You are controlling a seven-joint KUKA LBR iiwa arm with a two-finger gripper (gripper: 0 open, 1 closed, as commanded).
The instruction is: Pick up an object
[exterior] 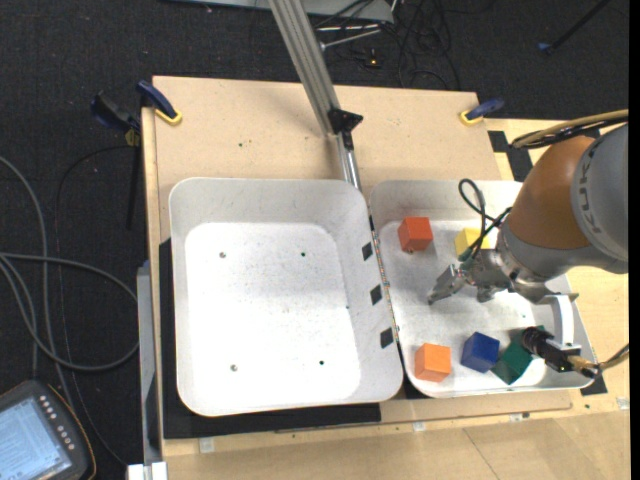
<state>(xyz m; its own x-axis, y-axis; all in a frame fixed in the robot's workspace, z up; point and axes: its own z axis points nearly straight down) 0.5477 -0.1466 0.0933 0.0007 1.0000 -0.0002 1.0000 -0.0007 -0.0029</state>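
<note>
Gripper (447, 286) of the grey arm hangs low in the right bin (400, 318), jaws spread apart with nothing between them. Around it lie a red-orange block (415, 234), a yellow block (469, 240), an orange block (433, 361), a blue block (480, 352) and a green block (513, 361).

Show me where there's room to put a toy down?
The left bin has bare floor wall to wall. The right bin is crowded: red block, orange block, blue block, green block, gripper.
</note>
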